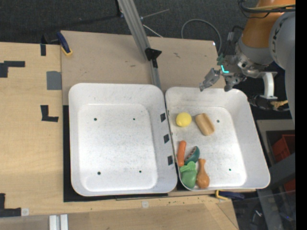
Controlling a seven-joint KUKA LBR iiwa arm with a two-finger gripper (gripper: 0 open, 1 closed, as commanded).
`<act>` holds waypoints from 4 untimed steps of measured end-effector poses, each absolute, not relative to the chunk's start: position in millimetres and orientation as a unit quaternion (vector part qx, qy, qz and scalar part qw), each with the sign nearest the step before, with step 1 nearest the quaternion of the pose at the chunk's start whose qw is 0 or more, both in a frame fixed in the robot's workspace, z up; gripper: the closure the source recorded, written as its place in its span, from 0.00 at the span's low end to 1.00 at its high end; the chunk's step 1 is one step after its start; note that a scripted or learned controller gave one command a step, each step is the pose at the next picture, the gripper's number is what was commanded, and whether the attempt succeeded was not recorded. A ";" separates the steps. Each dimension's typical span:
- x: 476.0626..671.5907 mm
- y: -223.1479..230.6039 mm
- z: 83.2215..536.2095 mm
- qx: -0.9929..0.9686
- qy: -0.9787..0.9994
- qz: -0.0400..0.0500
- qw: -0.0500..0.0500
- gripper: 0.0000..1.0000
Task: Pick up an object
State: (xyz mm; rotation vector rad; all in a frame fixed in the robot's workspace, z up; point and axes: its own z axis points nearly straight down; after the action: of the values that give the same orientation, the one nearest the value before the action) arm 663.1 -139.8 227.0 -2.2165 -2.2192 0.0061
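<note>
Nearest me, at the front edge of the right bin [254,143], I see a small heap: a green toy [189,174], an orange drumstick-shaped piece [203,174] leaning against it, and a carrot [181,153] standing lengthwise just behind them, all touching or nearly so. That clump looks awkward to me; the pieces crowd each other.

Farther back, in the middle of the same bin, a yellow ball [183,120] sits just beside a tan bread roll [205,124], the two close but apart. The roll's long axis runs roughly from front-right to back-left, tilted a little off the bin's side wall.

Beyond them, the gripper [218,82] hangs over the bin's back rim, its two fingers spread and holding nothing. From there the roll lies toward me and slightly left, the ball a bit more left. I judge the roll the easiest target: the arm needs to come forward and down, closing across its short side.

The arm itself reaches in from the right, wrist bent downward, orange band above it. The left bin [76,128] lies well apart.
</note>
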 end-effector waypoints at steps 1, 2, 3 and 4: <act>664.1 -140.0 229.9 -0.706 -0.708 0.001 0.000 0.00; 664.7 -146.5 168.1 -0.707 -0.707 0.003 0.002 0.00; 659.7 -147.6 103.4 -0.707 -0.708 0.003 0.003 0.00; 659.0 -146.8 87.2 -0.706 -0.708 0.002 0.001 0.00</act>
State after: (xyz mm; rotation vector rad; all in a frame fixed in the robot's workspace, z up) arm 659.0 -146.8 87.2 -2.2180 -2.2224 0.0061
